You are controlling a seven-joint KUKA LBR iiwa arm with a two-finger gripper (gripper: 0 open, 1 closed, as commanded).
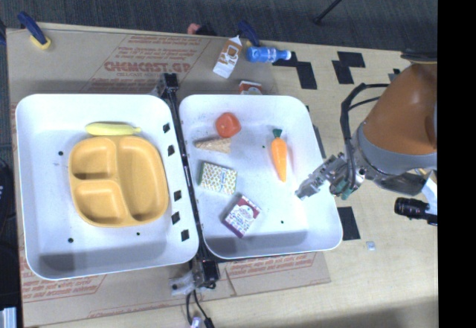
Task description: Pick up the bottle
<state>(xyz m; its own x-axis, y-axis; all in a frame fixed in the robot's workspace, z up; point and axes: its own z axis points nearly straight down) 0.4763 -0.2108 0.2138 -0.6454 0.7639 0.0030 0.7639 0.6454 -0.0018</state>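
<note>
While tool [312, 187] hovers at bin rim [321, 155], bottle [266, 55] outside

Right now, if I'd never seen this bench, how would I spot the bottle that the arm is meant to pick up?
Start at the right white bin and look past its far edge, onto the bare bench. There the bottle lies on its side, outside both bins, beside a small carton. It is the one blue, see-through thing there; the carton next to it is white and brown.

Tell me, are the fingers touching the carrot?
Apart. The camera view shows bare white bin floor between the gripper and the carrot.
</note>
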